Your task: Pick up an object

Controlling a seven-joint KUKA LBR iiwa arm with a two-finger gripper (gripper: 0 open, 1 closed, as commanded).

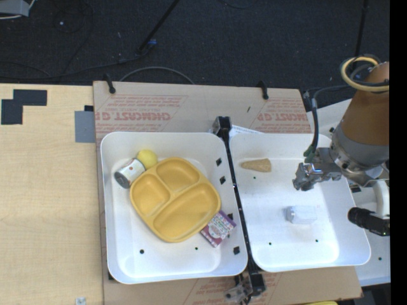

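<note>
Clear object: you see a small clear plastic piece [301,215] lying flat on the floor of the right white bin [343,250], in its near half, below and just left of the gripper, apart from it.
Gripper: the metal two-finger gripper [304,177] hangs over the right bin's middle right. You cannot tell from this angle how its fingers stand; nothing shows between them.
Arm: the grey arm with its orange band [367,116] comes in from your right, wrist turned down and leftward over the bin.
Tan piece: a flat tan wedge [256,165] lies in the right bin's far left part, well apart from the gripper.
Left bin: the left white bin [121,259] holds a yellow three-compartment plastic tray [175,199], tilted. A small purple printed packet [217,229] touches the tray's near right edge; its print is too small to read.
Far of tray: a grey-and-white cylinder [129,172] and a yellow ball [147,158] sit at the tray's far left rim.
Writing: the cardboard sheet [159,110] beyond the bins bears red lettering, upside down, unclear.
</note>
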